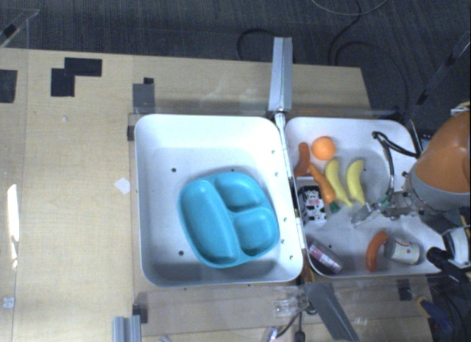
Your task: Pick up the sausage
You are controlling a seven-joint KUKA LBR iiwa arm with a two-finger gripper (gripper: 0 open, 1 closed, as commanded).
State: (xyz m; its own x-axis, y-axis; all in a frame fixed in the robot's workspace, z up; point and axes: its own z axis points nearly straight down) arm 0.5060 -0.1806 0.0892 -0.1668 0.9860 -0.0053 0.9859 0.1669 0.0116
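The sausage [376, 249] lies in the right bin [346, 129], near that bin's front edge, toward its right half. It is a short, plump link of orange-red, rounded at both ends, lying almost upright in the view with its upper end tilted a little to the right. A small white and grey cylinder-like object [403, 251] sits just beside it on the right. The gripper [368, 214] reaches in from the right on the grey arm with the orange band [449, 158]; its thin metal fingers sit low over the bin floor just above the sausage in the view, apart from it, and nothing lies between them. Whether they stand wide or narrow cannot be told at this size. Behind the gripper lie two yellow bananas [346, 181], side by side, with an orange ball-shaped fruit [323, 148] near the bin's back wall and a carrot-like orange piece [321, 183] to the bananas' left. A dark packet [324, 257] rests at the bin's front left corner. The left bin [158, 186] holds a blue divided tray [229, 218] with three compartments.
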